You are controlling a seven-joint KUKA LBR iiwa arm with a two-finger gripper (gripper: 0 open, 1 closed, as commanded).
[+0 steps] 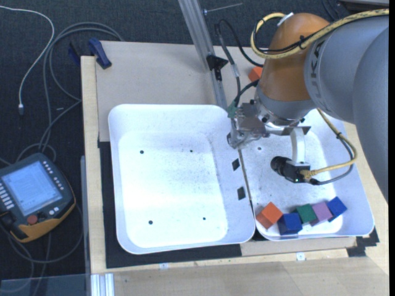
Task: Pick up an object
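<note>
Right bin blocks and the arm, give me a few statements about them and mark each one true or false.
1. The blocks lie in the right bin. True.
2. The orange block sits at the left end of the row of blocks. True.
3. The green block lies in the left bin. False: it lies in the right bin, between the dark blue block and the purple block.
4. The gripper hangs directly over the blue block. False: it is near the wall between the two bins, well away from the blocks.
5. A handheld control pendant lies on the floor left of the bench. True.
</note>
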